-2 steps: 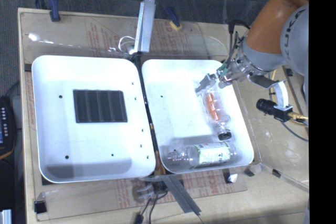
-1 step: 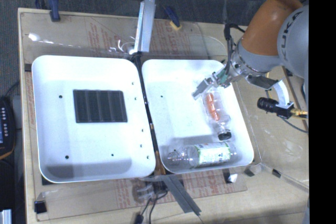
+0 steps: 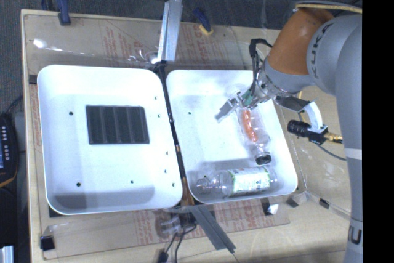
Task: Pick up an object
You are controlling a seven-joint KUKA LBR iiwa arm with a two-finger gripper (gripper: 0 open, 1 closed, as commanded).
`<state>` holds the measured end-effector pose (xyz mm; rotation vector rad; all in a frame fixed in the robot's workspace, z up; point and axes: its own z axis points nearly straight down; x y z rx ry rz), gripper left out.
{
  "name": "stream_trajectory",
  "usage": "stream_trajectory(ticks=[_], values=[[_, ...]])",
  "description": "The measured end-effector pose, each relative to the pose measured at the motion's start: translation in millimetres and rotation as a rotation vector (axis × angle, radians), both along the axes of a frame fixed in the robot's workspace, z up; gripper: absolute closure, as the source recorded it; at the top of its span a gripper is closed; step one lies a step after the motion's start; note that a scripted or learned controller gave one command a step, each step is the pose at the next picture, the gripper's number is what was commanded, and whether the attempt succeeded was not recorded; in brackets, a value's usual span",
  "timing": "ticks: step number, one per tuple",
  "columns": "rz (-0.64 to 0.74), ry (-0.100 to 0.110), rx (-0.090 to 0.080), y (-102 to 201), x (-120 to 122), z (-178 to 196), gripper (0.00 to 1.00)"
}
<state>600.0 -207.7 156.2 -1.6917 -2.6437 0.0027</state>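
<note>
In the right bin (image 3: 197, 126), a clear bottle (image 3: 252, 129) with orange contents and a black cap lies lengthwise along the right side. A second clear bottle (image 3: 237, 182) with a white and green label lies across the near wall. My gripper (image 3: 236, 105) hangs low over the right bin's far right part, just at the upper end of the orange-filled bottle. Whether it touches the bottle cannot be told. A dark ribbed rectangular block (image 3: 117, 124) lies flat in the middle of the left bin (image 3: 55, 182).
The grey arm with its orange band (image 3: 295, 40) comes in over the right bin's far right corner. A metal bar (image 3: 169, 28) stands at the back between the bins. Blue clamps (image 3: 63, 8) hold the bench's far edge.
</note>
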Motion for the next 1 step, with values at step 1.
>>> stream_trajectory(ticks=[1], values=[[-0.025, -0.001, 0.0, -1.4, -34.5, -4.0, 0.0]])
